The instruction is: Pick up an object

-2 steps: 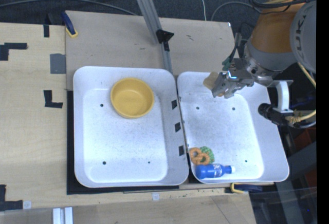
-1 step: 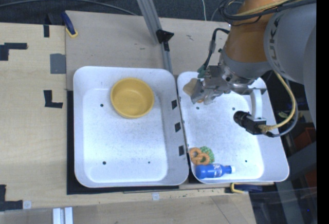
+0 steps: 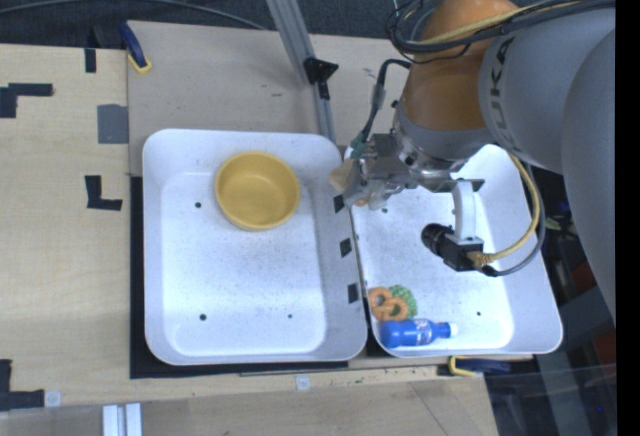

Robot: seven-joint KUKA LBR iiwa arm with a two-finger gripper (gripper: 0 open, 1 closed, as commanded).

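Blue bottle [image 3: 415, 332]: one, lying on its side against the right bin's [image 3: 525, 319] near wall.
Orange-and-green toy [image 3: 390, 302]: one, touching the bottle; likely pick candidates.
Yellow bowl [image 3: 258, 189]: one, upright in the left bin [image 3: 175, 254], well apart from the arm.
Gripper [image 3: 372, 186]: low over the right bin's far-left corner; its opening cannot be told, nor any load.
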